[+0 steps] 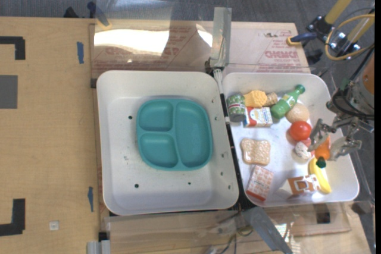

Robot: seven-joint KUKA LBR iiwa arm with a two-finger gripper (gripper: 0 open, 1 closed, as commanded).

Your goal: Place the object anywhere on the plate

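From my screen I see a teal plate (pixel 175 132) sitting in a white bin (pixel 113 98), and the worktop (pixel 44 128) around it is cardboard tan with black marks and small blue tape bits. In the other white bin (pixel 342 187) I pick out a red tomato (pixel 300 130), a green bottle (pixel 287 102), a yellow banana (pixel 321 175), a tan cracker (pixel 256 151) with speckles, a green-labelled can (pixel 236 106), and red-and-white cartons (pixel 259 181). The tool (pixel 332 138) reads as silvery grey metal, with something orange beneath it.
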